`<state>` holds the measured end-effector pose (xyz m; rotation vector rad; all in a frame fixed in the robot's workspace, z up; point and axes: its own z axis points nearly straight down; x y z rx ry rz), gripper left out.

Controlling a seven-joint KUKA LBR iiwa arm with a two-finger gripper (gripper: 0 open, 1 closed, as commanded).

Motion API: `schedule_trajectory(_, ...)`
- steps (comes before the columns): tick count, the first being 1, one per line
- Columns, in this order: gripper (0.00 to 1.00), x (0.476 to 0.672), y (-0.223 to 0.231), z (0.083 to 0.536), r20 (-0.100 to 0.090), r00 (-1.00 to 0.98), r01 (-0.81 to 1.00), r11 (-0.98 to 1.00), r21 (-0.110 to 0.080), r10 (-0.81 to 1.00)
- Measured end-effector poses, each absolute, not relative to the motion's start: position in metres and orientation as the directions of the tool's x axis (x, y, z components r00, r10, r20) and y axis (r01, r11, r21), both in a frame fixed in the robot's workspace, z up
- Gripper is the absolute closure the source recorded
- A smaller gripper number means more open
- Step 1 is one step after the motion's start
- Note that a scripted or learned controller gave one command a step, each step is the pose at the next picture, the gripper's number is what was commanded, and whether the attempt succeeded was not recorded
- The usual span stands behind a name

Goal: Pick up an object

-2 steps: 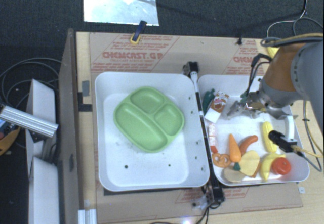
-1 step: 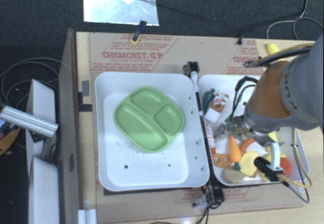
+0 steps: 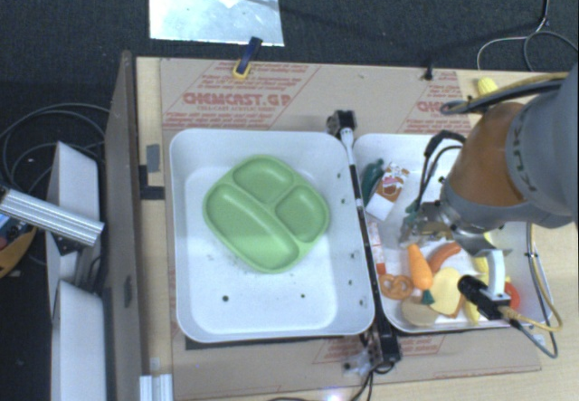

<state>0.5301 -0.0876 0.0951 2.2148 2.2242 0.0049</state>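
The right bin (image 3: 384,318) holds several small toys: an orange carrot (image 3: 418,267), a reddish sausage shape (image 3: 444,254), a yellow piece (image 3: 447,290), a pretzel (image 3: 393,285), a tan disc (image 3: 414,312), a dark green item (image 3: 373,178) and a small white and red packet (image 3: 392,183). My gripper (image 3: 422,229) hangs low over the middle of this bin, just above the carrot. The grey wrist covers the fingers from this angle.
The left bin (image 3: 208,309) carries a green divided plate (image 3: 266,211). Both bins rest on a cardboard sheet (image 3: 271,91). A metal bracket (image 3: 343,125) sits at the top of the strip between the bins. Cables lie on the floor at left (image 3: 45,132).
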Motion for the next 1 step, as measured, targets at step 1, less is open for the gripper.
schedule_trajectory(1, 1.00, 0.6036, -0.0336, 0.1909, 0.001, -0.012, 1.000, 0.012, 0.017, 1.000)
